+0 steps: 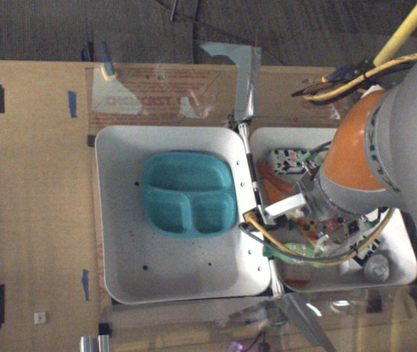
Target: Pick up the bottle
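Fingers of the gripper [307,229] are hidden under the wrist, so I cannot tell their state; it should center over the bottle [376,268] before closing.

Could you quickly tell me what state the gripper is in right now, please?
Gripper: low in the right white bin, hidden beneath the grey arm's orange-banded wrist; its state cannot be told.

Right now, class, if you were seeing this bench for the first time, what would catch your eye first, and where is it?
A teal divided tray lies in the middle of the left bin, bright against the white. On the right, the grey arm with its orange band reaches down over the right bin, trailing yellow cables and covering much of the clutter there.
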Motion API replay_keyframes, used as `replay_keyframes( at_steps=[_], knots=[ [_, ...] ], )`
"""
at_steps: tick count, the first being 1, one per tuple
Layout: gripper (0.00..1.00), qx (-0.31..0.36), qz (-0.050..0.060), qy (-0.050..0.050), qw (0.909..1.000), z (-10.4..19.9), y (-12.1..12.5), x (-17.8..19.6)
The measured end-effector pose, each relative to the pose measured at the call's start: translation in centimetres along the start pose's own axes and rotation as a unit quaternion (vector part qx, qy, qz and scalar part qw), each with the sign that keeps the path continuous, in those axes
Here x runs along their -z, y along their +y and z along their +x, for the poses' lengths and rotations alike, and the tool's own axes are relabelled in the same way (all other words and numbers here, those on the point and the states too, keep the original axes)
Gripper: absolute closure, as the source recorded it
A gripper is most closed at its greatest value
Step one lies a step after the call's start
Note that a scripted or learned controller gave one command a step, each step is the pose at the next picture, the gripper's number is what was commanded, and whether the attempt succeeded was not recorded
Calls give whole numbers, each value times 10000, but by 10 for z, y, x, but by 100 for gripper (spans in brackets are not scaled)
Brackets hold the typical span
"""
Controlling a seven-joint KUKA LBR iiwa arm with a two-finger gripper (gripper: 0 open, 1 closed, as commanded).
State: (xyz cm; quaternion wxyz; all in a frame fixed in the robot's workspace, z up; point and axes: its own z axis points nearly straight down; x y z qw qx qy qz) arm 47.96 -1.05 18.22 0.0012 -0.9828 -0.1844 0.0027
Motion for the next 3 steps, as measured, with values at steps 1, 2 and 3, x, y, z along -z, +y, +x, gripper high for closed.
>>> replay_keyframes(
  at_steps=[1, 2, 3],
  knots=[
    [0, -455, -4, -3, 9990, 28, -73, 0],
    [0, -505, -14, 6, 9987, 55, -141, 36],
    [0, 140, 3, -2, 9999, 66, -172, -78]
  ],
)
